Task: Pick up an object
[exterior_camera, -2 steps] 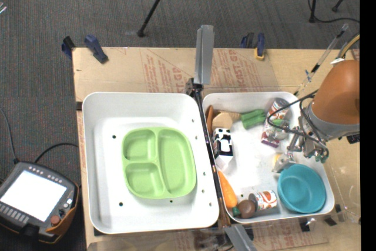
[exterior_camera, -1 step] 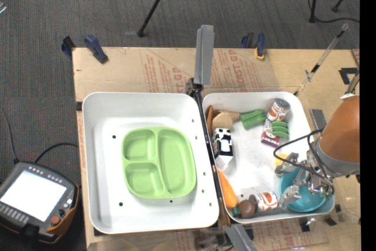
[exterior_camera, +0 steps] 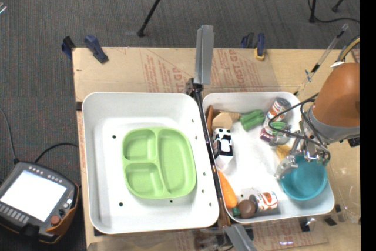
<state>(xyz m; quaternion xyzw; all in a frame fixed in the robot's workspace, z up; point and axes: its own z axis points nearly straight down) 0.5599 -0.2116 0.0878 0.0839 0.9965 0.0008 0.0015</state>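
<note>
My gripper (exterior_camera: pixel 298 157) hangs low over the right side of the right bin (exterior_camera: pixel 258 153), just above the near-left rim of a teal bowl (exterior_camera: pixel 304 183). A small yellow item (exterior_camera: pixel 284 150) and a purple-labelled piece (exterior_camera: pixel 269 136) lie just to its left. Further left lie a green pepper (exterior_camera: pixel 252 119), a black-and-white cow-patterned carton (exterior_camera: pixel 223 144) and a tan wooden piece (exterior_camera: pixel 221 121). A red-and-white can (exterior_camera: pixel 279 109) lies at the back. At the front lie a carrot (exterior_camera: pixel 227 188), a brown ball (exterior_camera: pixel 247 208) and an orange-and-white can (exterior_camera: pixel 267 201).
The left bin (exterior_camera: pixel 100 144) holds a green divided plate (exterior_camera: pixel 158 161). A grey post (exterior_camera: pixel 204 59) stands behind the divider between the bins. A tablet pendant (exterior_camera: pixel 32 197) sits on the floor at the lower left. Tripod legs stand on the carpet behind the bench.
</note>
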